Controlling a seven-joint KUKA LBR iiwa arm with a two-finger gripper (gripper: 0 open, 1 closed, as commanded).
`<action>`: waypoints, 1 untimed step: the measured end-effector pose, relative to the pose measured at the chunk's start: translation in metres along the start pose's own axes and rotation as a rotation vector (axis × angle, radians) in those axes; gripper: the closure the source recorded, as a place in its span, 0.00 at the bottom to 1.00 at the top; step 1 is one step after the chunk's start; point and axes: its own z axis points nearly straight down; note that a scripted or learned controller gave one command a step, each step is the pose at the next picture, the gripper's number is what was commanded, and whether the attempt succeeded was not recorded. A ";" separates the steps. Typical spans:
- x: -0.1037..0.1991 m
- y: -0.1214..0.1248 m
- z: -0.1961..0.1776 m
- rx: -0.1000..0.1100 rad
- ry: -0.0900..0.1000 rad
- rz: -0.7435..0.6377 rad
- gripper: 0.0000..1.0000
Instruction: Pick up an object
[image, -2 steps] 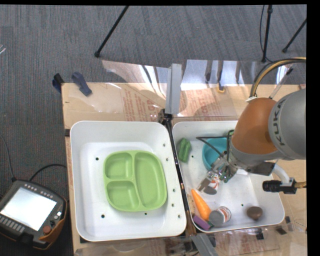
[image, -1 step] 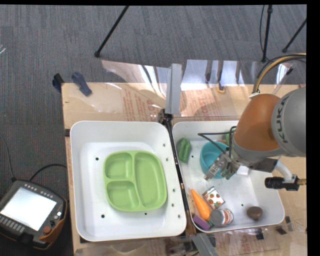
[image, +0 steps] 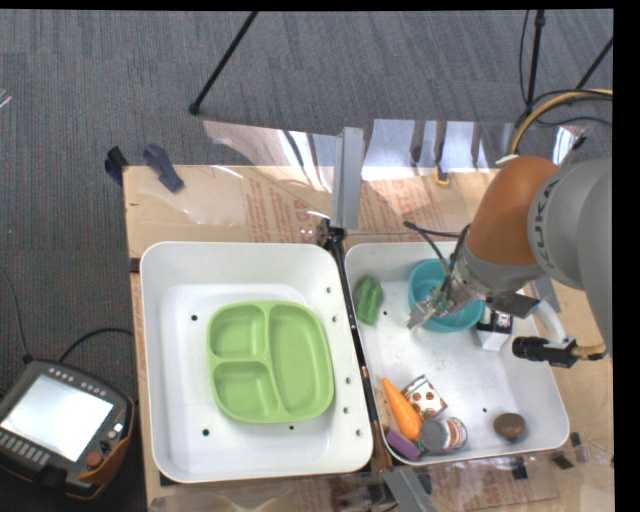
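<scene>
— Grey carpet lay all round the bench (image: 250, 205), and tripod legs stood at the back. What was the arm after?

— My guess was the teal bowl (image: 440, 292), which sat at the back of the right bin (image: 520, 385). The gripper (image: 432, 309) hung at the bowl's near rim, its fingers reaching into or over the lip. They looked a little apart, with nothing I could see between them, though the view was too small there for me to be sure.

— Why come at the rim?

— A bowl is too wide to span, so pinching its wall seemed the likely plan.

— And around the bowl?

— A green pepper (image: 368, 298) lay to the bowl's left, against the bin's dividing wall. Well in front of the bowl, a carrot (image: 401, 406), a small printed carton (image: 424, 396), a can (image: 444, 434) on its side and a purple piece (image: 404, 445) were huddled in the near corner, as if tumbled there. A brown round thing (image: 509, 426) sat in front and to the right.

— Further out?

— Far left of the bowl, a green divided plate (image: 270, 360) lay in the left bin (image: 165, 400).

— Any writing?

— The carton and can carried print, but none was legible. Reddish lettering on the bench was unreadable too.
</scene>
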 end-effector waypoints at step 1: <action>0.006 0.042 -0.001 0.006 -0.011 0.289 1.00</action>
